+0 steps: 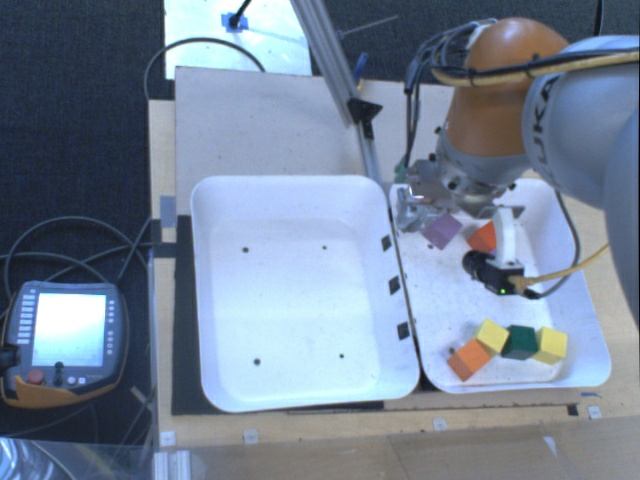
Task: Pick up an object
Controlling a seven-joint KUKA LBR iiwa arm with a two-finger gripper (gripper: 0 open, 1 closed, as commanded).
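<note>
The small purple block (441, 231) sits in the right white bin (585, 363), near its top left corner, just under the metal gripper (415, 211) of the big grey arm with the orange band (510, 58). The block looks like a hard little cube, maybe wood or plastic, so it is likely light and stiff and will not squash or break. Its sides look flat and smooth, so it could slip if it is pinched only at a corner. The best way to take it, I think, is to squeeze two flat sides that face away from each other, right in the middle. It looks turned a bit, so the gripper may need to turn to match. The gripper is touching or almost touching the block, but I cannot tell if it is spread apart or closed, or if the block is between its tips. A small orange block (483, 237) lies just beside the purple one and could get bumped. Lower in the same bin are an orange cube (467, 359), a yellow cube (492, 335), a dark green cube (521, 341) and another yellow cube (551, 344), all close in a row. The left white bin (215, 268) has only a few dark dots. Some dark letters show on the grey arm at the right, but they are cut off and I cannot read them. The grey hand controller with a screen (62, 340) at the left shows no words I can make out.
</note>
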